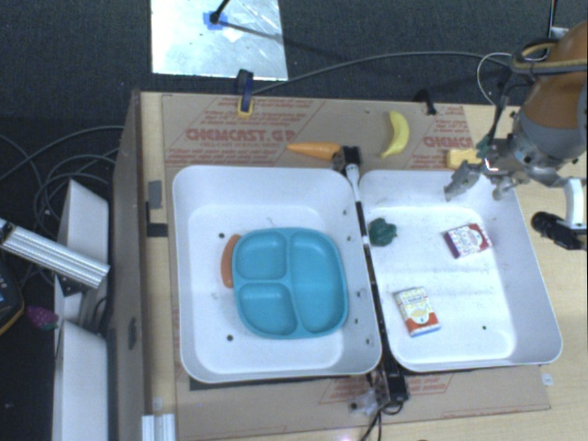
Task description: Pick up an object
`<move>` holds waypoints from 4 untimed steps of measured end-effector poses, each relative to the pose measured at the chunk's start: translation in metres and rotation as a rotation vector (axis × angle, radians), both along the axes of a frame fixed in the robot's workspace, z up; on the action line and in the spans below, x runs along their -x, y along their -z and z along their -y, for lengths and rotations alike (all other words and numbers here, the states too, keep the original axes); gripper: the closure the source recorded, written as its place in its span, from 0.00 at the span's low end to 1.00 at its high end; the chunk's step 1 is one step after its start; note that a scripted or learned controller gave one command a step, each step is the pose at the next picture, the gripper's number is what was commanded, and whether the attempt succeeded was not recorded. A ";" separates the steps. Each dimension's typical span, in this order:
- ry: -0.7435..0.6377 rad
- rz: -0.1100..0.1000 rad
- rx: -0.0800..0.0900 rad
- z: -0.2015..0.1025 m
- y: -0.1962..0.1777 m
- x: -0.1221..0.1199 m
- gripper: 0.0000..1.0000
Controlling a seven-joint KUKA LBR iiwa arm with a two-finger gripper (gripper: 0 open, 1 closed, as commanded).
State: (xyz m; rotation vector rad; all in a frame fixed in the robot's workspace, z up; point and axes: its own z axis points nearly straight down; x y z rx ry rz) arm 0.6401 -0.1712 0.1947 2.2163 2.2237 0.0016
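Gripper [480, 182]: open, empty, right bin's [524, 338] 1 o'clock corner.
Left bin [197, 246]: blue tray [289, 281].
Right bin: two cartons [466, 240], green toy [382, 232].

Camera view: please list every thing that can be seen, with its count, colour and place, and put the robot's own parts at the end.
white bins: 2, white, side by side on the bench
divided plate: 1, light blue, in the left bin
hot dog toy: 1, orange-brown, left bin, against the plate's left edge
green toy: 1, dark green, right bin, near its left wall
red packet: 1, red and white, right bin, upper right
small carton: 1, white and orange, right bin, lower middle
banana: 1, yellow, on the board behind the right bin
carrot: 1, orange, on the board behind the bins
gripper: 1, grey, above the right bin's far right corner, holding nothing
arm: 1, grey with orange band, entering from the right
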 end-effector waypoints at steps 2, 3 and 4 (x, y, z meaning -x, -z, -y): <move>0.002 -0.002 0.001 0.026 0.111 -0.008 0.00; 0.002 0.000 0.000 0.010 0.110 0.023 0.00; 0.000 0.003 0.001 0.010 0.099 0.022 1.00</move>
